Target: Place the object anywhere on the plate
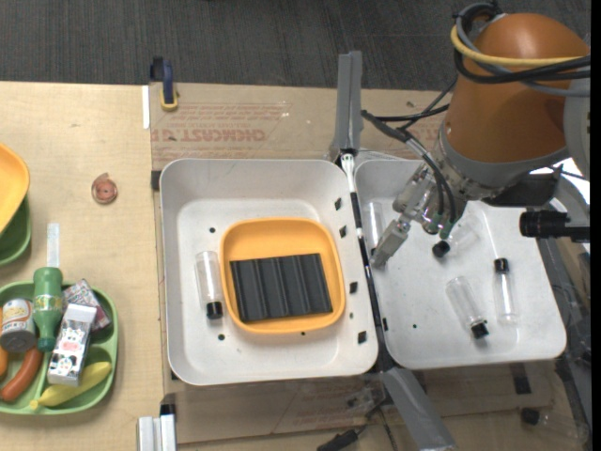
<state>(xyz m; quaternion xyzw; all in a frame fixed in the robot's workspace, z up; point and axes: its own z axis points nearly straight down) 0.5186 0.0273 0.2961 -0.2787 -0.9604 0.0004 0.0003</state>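
Note:
An orange plate (pixel 282 238) sits in the left white bin (pixel 183 346). A black ribbed rectangular object (pixel 281 287) lies flat on the plate, filling most of its middle. My gripper (pixel 392 238) hangs over the left part of the right bin (pixel 535 346), just right of the divider between the bins, apart from the plate. I see nothing held in it. The orange-banded wrist rises above it at the upper right.
A clear vial with a black cap (pixel 208 285) lies in the left bin beside the plate's left edge. Several clear vials (pixel 467 306) lie in the right bin. Left of the bins stands a green tray of toy food (pixel 56 346).

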